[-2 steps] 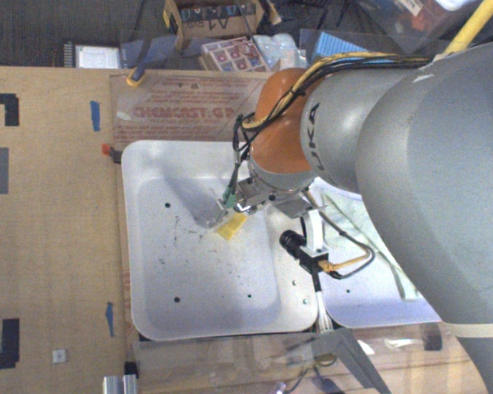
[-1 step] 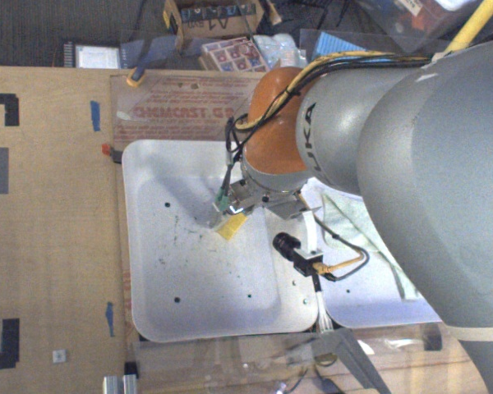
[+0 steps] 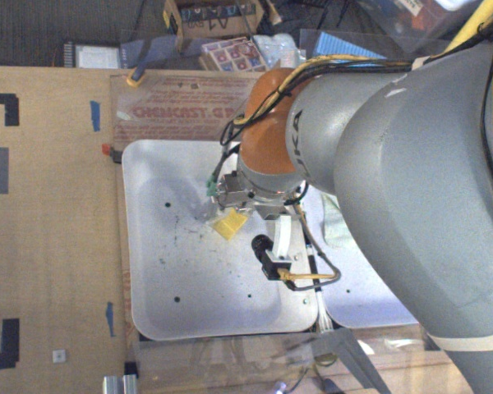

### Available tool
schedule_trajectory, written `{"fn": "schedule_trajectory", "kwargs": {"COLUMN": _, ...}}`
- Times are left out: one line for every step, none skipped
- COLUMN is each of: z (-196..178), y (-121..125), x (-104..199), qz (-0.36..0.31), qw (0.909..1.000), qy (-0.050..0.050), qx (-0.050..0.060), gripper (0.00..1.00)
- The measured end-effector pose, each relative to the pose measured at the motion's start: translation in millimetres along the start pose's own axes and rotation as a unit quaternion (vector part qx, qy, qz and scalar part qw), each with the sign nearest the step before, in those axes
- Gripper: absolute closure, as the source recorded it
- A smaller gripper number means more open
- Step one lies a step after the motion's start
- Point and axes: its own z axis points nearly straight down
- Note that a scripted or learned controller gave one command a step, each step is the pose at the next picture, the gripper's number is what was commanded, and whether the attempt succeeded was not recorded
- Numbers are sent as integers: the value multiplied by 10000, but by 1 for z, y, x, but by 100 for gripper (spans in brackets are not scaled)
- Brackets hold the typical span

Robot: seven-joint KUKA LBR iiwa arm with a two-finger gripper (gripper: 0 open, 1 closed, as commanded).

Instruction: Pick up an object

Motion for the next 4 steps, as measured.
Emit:
{"fn": "schedule_trajectory", "kwargs": {"z": -157, "y": -4, "x": 80, "qz": 988, "qw": 9950, "qy": -149, "qx": -34, "gripper": 100}}
{"fn": "schedule_trajectory", "kwargs": {"z": 1, "y": -28, "x": 57, "qz": 1777, "qw": 9840, "qy": -142, "qx": -39, "gripper": 100}}
{"fn": "schedule_trajectory", "kwargs": {"z": -118, "y": -34, "x": 63, "qz": 1169, "qw": 9930, "qy": -147, "qx": -39, "gripper": 100}}
{"fn": "schedule_trajectory", "kwargs": {"z": -11, "y": -36, "x": 30, "qz": 943, "qw": 9954, "qy": -120, "qx": -81, "gripper": 100}}
